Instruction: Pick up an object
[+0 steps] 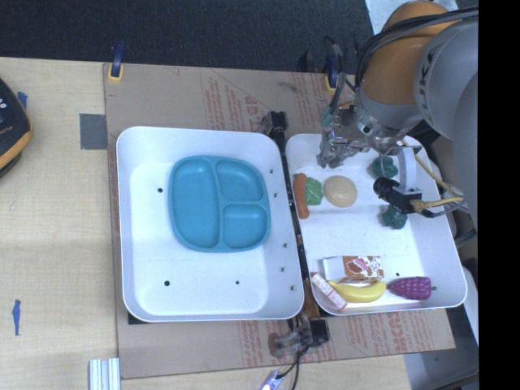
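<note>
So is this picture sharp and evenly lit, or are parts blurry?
Camera view: mostly sharp and evenly lit, with soft shadows inside the left bin around the blue divided plate; the gripper looks slightly blurred and the arm looms large.

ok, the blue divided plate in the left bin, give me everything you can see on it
The blue divided plate is a light-blue tray with rounded corners, smooth like plastic. Raised ridges split it into three compartments: one long one on its left, two smaller on its right, all bare. It lies flat, slightly rotated, on the floor of the left bin, toward the bin's upper middle, clear of the walls. Nothing rests on it or touches it apart from the bin floor.
</note>
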Robot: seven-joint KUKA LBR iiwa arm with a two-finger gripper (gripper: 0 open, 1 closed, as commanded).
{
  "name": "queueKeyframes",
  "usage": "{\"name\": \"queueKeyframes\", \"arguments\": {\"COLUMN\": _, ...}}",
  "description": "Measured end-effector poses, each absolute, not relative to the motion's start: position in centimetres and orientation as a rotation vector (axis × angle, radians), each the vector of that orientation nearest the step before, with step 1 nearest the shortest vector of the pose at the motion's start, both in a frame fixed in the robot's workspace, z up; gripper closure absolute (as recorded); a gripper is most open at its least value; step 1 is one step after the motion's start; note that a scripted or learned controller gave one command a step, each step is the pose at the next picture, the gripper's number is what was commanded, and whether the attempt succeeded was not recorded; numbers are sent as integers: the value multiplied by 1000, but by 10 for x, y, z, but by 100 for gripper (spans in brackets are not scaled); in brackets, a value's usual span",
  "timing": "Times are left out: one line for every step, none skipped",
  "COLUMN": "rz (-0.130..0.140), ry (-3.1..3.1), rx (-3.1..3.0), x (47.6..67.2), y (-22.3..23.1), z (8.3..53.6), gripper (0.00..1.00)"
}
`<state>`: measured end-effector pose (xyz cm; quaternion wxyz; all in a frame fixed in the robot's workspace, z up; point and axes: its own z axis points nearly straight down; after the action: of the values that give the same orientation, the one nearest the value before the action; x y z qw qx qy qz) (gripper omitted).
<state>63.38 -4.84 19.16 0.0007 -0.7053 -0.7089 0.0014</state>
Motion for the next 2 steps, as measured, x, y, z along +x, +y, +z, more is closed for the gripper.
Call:
{"name": "queueKeyframes", "arguments": {"rz": 4, "ry": -2226, "rx": -2215, "x": 634, "y": -49, "z": 192, "gripper": 0}}
{"name": "queueKeyframes", "arguments": {"rz": 1, "ry": -2227, "rx": -2216, "x": 640, "y": -46, "z": 192, "gripper": 0}}
